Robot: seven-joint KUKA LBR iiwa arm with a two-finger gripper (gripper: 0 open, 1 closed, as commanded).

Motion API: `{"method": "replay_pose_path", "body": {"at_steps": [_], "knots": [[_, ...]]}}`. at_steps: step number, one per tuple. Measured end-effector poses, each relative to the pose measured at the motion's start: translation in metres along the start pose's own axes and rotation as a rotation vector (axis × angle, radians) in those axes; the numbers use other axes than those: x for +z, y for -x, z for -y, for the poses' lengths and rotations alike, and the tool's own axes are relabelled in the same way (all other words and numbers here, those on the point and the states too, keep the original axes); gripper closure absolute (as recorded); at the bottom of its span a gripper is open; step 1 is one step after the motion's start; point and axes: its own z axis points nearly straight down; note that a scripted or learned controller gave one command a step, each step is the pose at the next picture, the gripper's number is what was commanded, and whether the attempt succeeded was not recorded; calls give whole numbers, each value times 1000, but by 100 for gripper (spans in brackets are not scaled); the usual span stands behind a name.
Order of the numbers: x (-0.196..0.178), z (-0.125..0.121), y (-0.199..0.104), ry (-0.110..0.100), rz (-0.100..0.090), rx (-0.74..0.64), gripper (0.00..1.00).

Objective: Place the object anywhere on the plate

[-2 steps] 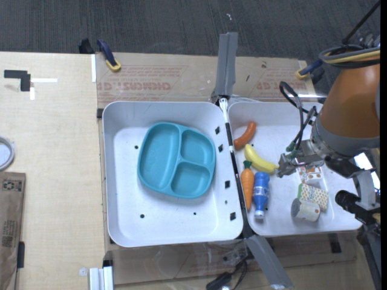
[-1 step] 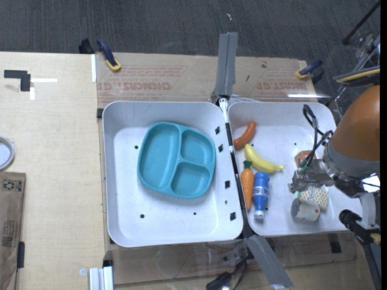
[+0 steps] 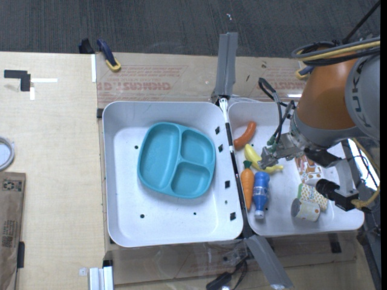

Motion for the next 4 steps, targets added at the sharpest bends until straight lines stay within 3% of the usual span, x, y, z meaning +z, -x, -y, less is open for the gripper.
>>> {"method": "replay_pose_path", "body": {"at_steps": [1,2,3,4], "knots": [[-47,-35,7,0,1,13,100],[-47,-145,-29,0,2,-70,100],[-39,-145,-113,-1,0,-137,100],[-63,-113,-191,0,0,-256,100]]}}
